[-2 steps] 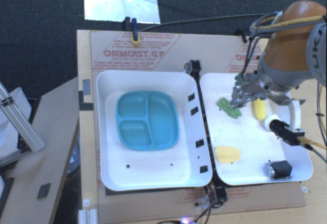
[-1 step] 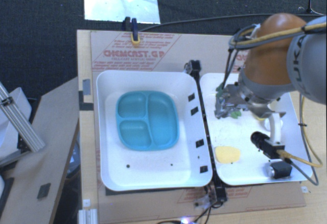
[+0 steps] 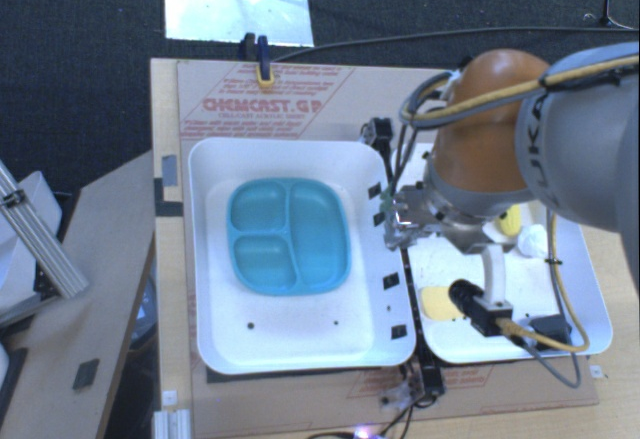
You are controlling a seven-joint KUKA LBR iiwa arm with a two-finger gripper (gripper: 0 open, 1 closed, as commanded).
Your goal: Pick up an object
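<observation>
The arm reaches in from the right, and its orange-banded wrist covers most of the right bin (image 3: 590,312). My gripper (image 3: 412,223) points down at the left side of that bin, close to the wall shared with the left bin, and the wrist hides most of it. A flat yellow round object (image 3: 436,304) lies at the bin's front left, a little in front of the gripper. A small yellow object (image 3: 511,221) and a white object (image 3: 531,243) lie to the right of the wrist, partly hidden. I see nothing held.
The left bin (image 3: 215,327) holds a blue divided plate (image 3: 289,233) in its middle. Cables run over the right bin's front edge. A clamp (image 3: 262,60) sits at the back of the bench.
</observation>
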